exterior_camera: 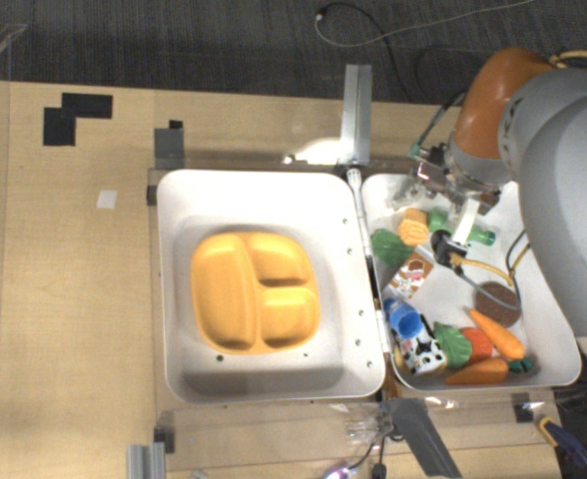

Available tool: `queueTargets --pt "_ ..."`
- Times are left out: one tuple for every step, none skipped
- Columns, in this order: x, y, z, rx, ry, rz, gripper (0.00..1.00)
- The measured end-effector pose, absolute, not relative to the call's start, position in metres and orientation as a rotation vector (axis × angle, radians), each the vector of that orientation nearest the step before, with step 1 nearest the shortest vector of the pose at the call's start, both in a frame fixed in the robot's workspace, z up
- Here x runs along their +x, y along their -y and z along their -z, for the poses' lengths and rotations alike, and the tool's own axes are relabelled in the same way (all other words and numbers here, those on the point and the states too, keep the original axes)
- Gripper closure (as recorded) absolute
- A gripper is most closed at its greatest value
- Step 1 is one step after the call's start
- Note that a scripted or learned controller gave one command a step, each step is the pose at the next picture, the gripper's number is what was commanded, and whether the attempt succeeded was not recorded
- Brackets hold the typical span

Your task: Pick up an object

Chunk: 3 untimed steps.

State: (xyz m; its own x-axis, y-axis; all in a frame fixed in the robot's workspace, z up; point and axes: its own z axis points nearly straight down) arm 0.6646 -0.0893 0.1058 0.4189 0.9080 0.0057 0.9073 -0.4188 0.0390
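The right bin (543, 297) holds several toys. Along its left side lie a yellow-orange ridged piece (413, 230), a green leafy piece (388, 244), a small printed box (409, 277) and a blue cup (403, 319). Nearer the front are a cow-patterned block (428, 357), a green lump (454, 343), two orange carrots (498, 335) (478, 372) and a brown oval (498, 301). A green bottle (480, 236) lies near the arm. My gripper (420, 193) hangs over the bin's far end, just above the yellow-orange piece. I see nothing held in it.
The left bin (174, 267) holds a yellow divided tray (256, 289). A metal post (357, 118) stands behind the wall between the bins. The bulky grey arm (563, 168) covers the right bin's far right corner.
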Motion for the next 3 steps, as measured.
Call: queueTargets --pt "0.641 0.091 -0.088 2.725 -1.557 -0.010 0.00" --pt "0.643 0.089 -0.100 2.722 -1.561 -0.019 1.00" --pt "0.661 0.022 -0.187 2.461 -1.947 -0.009 1.00"
